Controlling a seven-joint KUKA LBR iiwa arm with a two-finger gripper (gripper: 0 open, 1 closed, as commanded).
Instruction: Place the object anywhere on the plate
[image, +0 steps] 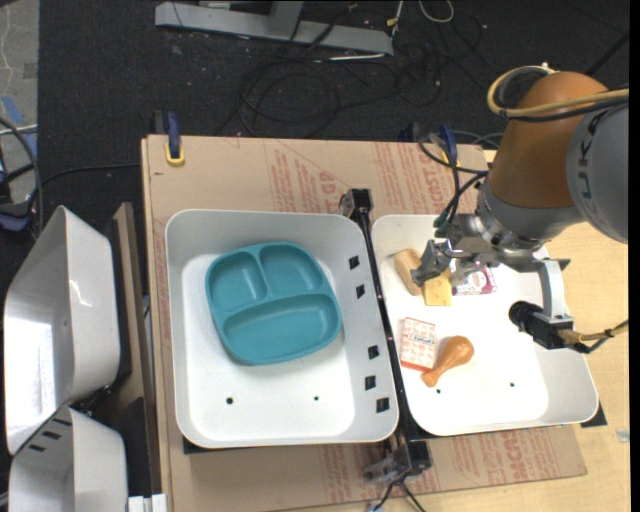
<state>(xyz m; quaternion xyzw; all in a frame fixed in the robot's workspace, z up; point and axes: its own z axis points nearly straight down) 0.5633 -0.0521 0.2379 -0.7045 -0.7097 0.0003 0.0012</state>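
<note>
A teal divided plate (272, 302) lies in the left white bin (190, 400), tilted a little. My gripper (437, 266) hangs low over the upper left part of the right bin (560, 400). Directly beneath it and touching its tip sits a small yellow wedge (438, 292), like a piece of cheese. A tan block (406, 268) lies just left of the gripper. A pink and white packet (479, 282) shows partly under the gripper's right side.
A red and white patterned card (418, 342) and an orange drumstick-shaped toy (448, 357) lie in the right bin's lower left. A black divider strip (372, 330) runs between the bins. A black bracket (540, 326) juts from the arm over the right bin.
</note>
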